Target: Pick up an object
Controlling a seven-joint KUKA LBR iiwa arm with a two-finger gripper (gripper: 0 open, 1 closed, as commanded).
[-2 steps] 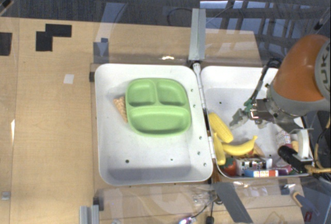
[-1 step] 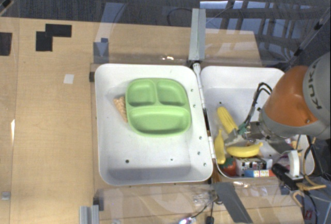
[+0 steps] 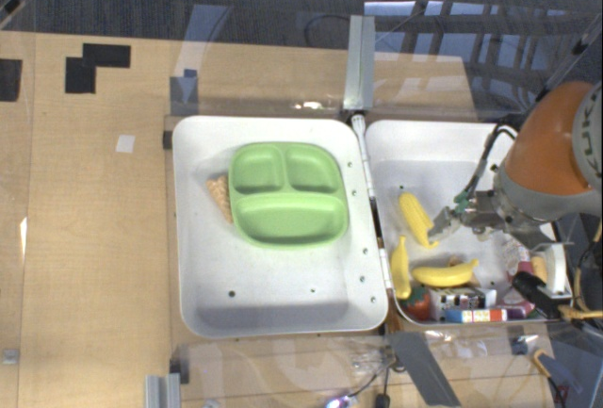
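The right bin holds three yellow toy bananas: one tilted near the middle, one upright against the left wall, and one lying flat near the front. My gripper hangs low over this bin, just right of the tilted banana and above the flat one. Nothing can be seen held in it. The grey arm with its orange band comes in from the right.
A green divided plate lies in the left bin, with a tan item poking out at its left side. At the right bin's front lie a red object, a striped tube-like item and small clutter.
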